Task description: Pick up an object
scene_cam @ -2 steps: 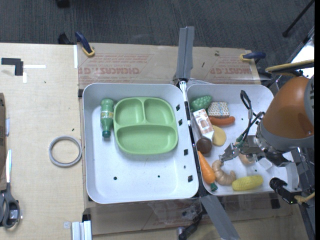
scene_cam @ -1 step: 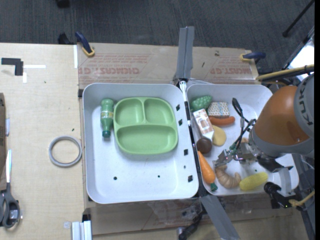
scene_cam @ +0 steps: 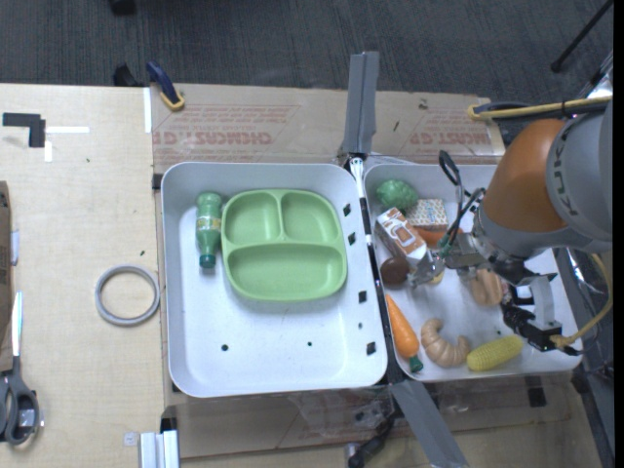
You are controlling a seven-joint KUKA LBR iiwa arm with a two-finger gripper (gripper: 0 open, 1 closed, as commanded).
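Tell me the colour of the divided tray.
Light green; the tray shows in the camera view.

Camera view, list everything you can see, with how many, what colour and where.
Bins: two, white, side by side on the bench.
Divided plate: one, green, left bin.
Bottle: one, green, left bin, left of the plate.
Carrot: one, orange, right bin, front left.
Corn cob: one, yellow, right bin, front.
Croissant: one, tan, right bin, between carrot and corn.
Carton: one, white and orange, right bin.
Leafy vegetable: one, green, right bin, back.
Tape ring: one, grey, bench left of the bins.
Scissors: one pair, grey, bench, far left.
Arm: one, grey with orange band, over the right bin.
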